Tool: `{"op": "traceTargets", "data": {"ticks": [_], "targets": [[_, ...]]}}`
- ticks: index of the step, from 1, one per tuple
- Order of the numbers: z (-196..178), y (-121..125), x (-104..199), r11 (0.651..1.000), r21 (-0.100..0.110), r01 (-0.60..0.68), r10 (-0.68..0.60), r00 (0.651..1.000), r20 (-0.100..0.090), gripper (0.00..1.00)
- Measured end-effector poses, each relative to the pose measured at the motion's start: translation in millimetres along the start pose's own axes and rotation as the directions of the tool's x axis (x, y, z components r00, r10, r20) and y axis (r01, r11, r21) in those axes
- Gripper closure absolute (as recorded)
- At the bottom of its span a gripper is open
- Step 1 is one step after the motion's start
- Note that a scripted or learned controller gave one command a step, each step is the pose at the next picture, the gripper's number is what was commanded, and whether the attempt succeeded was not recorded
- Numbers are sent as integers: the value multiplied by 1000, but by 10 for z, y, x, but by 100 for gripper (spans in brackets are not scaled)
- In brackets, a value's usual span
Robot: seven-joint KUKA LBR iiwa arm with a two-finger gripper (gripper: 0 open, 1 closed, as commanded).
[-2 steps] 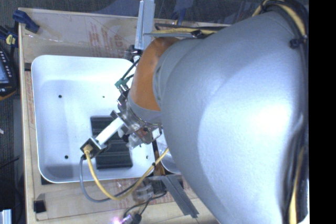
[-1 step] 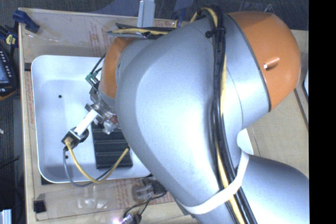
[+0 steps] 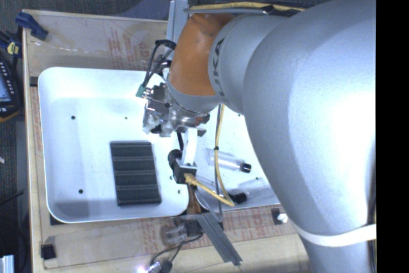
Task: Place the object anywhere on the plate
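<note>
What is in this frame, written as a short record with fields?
left bin: holds one black ribbed slab, lying flat near the front wall
right bin: largely covered by the arm; a clear pen-like item with a dark tip partly shows
gripper: above the left bin's right edge, apart from the slab

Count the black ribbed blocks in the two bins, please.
1. The black ribbed block lies flat in the left-hand white bin, near its front wall. The arm covers most of the other bin, so more may be hidden there.
</note>
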State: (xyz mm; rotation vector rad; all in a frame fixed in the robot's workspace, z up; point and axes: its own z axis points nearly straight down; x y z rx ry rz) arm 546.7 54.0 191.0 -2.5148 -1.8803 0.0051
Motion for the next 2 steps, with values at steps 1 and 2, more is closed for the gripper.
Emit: {"op": "traceTargets", "data": {"ticks": [1,2], "targets": [[812,-521,478,938,5,-345,345,939,4,100],[0,-618,-397,997,0,77,-77,997,-1,100]]}}
